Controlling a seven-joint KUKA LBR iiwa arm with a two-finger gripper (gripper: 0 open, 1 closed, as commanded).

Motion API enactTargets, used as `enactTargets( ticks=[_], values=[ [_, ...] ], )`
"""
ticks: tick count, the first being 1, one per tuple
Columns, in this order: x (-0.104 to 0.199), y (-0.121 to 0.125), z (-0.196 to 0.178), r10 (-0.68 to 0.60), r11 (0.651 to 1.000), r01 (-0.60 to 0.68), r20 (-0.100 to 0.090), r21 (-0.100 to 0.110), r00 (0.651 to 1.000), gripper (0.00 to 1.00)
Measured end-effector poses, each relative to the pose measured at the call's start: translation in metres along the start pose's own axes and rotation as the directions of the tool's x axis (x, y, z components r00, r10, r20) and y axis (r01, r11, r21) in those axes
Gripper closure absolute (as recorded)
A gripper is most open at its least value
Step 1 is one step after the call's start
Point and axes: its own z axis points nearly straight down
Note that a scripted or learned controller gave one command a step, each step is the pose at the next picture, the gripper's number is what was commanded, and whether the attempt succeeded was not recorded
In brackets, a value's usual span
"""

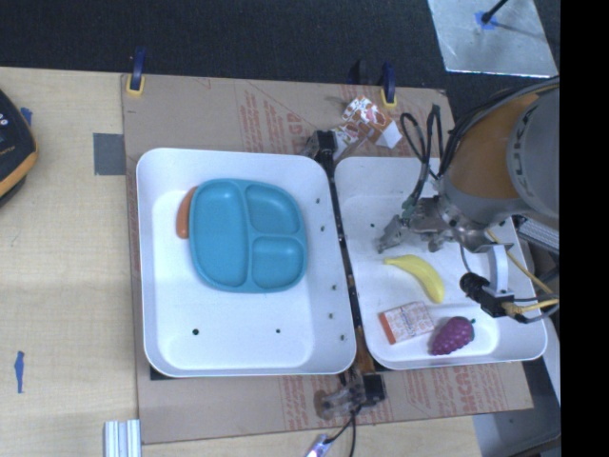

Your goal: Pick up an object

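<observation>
Tool (392, 239) is hanging low in the right bin (381, 184), above the banana (419, 274); its fingers are spreading apart w/ nothing between them. Banana is lying mid-bin. A small red-and-white carton (406, 322) w/ print too small to read is sitting just beside purple grapes (451, 335) near the front wall. Left bin (162, 255) is carrying a blue divided plate (249, 234) over an orange item (182, 215). Cardboard (238, 103) on the surface is bearing red writing, unreadable.

I saw my bulky grey metal robot arm (533, 150) with a broad orange band (485, 146) curving above its wrist. Black cables (428, 146) looped beside it. Its small dull-grey metal two-finger gripper (392, 238) carried a white-and-black fitting (495, 288) with thin wires.
</observation>
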Motion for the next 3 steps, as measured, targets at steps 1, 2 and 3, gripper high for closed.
enactTargets(
  ticks=[1, 2, 3],
  values=[
    [-0.023, -0.039, 0.011, 0.004, 1.0, -0.004, -0.001, -0.001, 1.0, 0.0],
    [-0.024, -0.039, 0.001, -0.001, 1.0, 0.001, 0.0, 0.0, 1.0, 1.0],
    [0.072, -0.012, -0.09, 0.004, 1.0, -0.004, -0.003, -0.003, 1.0, 1.0]
  ],
)
